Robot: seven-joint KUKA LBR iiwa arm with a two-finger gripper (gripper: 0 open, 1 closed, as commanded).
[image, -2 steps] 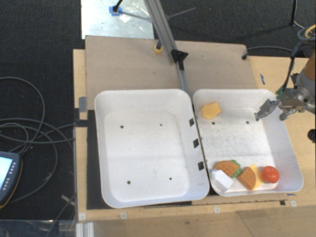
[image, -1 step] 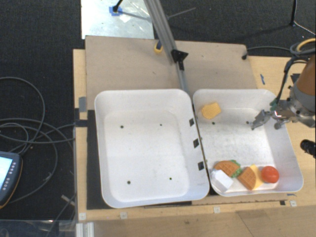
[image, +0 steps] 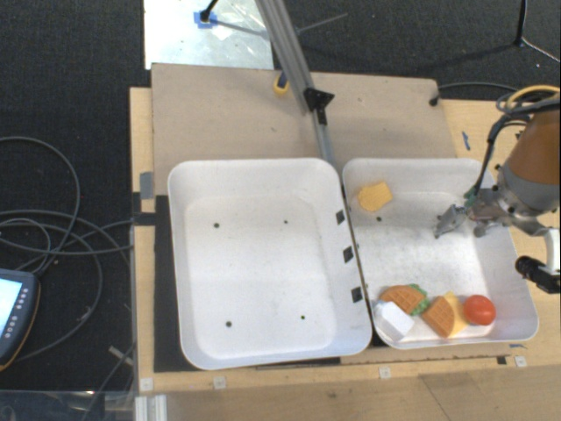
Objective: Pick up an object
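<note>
In the right bin [image: 517, 270], a yellow block [image: 374, 196] lies near the far left corner. Along the near edge sit an orange round toy with a green rim [image: 405, 298], a white block [image: 394, 320], an orange wedge [image: 444, 314] and a red ball [image: 479, 310]. My gripper [image: 460, 225] hangs over the bin's far right part, right of the yellow block and apart from it. Its fingers are open with nothing between them.
The left bin [image: 184, 261] sits beside the right one, their rims meeting in the middle. A grey pole [image: 289, 46] slants in from the top to the bins' far junction. Cables and a tablet [image: 13, 310] lie on the floor at left.
</note>
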